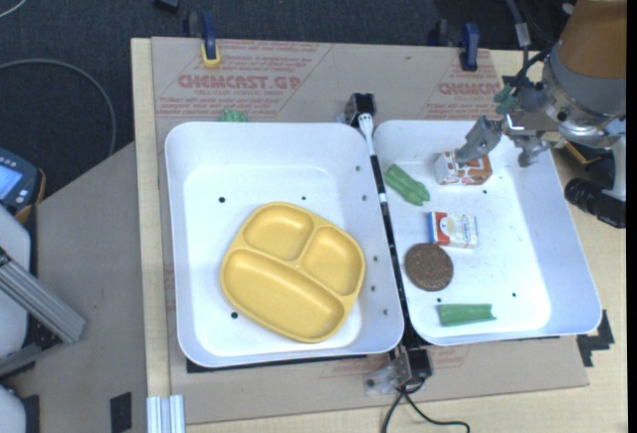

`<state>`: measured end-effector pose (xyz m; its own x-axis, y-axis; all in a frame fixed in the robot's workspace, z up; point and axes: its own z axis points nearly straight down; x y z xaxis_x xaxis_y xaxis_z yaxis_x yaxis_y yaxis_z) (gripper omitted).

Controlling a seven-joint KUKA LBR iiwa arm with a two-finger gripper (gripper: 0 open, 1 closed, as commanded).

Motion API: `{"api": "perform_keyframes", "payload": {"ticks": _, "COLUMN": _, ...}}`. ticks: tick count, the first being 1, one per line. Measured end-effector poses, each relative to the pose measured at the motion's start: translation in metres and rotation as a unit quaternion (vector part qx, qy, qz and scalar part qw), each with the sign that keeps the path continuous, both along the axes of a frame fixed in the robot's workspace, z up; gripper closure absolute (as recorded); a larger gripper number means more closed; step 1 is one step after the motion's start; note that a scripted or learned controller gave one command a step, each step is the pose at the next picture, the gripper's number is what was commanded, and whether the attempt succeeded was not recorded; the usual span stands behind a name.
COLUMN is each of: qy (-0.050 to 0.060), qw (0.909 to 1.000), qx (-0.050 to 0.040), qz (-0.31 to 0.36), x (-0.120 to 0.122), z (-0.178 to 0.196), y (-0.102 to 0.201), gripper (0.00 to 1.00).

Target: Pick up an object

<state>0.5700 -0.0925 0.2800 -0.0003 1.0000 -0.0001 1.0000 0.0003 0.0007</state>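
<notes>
Pincer [503, 144] at the far end of the right bin [575, 267], hanging low from the grey wrist, spread, with nothing caught between. Left fingertip [479, 143] just beside the upper right corner of a small red-and-white carton [462, 168], perhaps touching it; hard to say from this slant.

Nearest candidate, then: that carton, lying just left of the pincer and a little toward the near side, outside the gap rather than within it. Squat in shape, its longer side running roughly across the bin. Judged need for the next move: a short shift leftward and nearer, to bring the carton under the gap before closing. Risk as judged: nudging it aside with the left fingertip instead of straddling it.

Farther out in the same bin: a green pod-like toy [406, 184] near the left wall, long axis slanting; a red, white and blue packet [454, 229] mid-bin; a brown round disc [429, 267] just below that; a flat green block [465, 314] by the near rim, lying crosswise.

Beyond, in the left bin [184, 222]: a yellow divided plate [294, 270], well apart from the pincer.
</notes>
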Motion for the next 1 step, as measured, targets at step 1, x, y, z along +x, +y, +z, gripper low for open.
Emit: {"api": "perform_keyframes", "payload": {"ticks": 1, "qy": 0.004, "qw": 1.0000, "qx": 0.0010, "qz": -0.002, "x": -0.0289, "z": -0.2023, "y": -0.0183, "gripper": 0.00}}
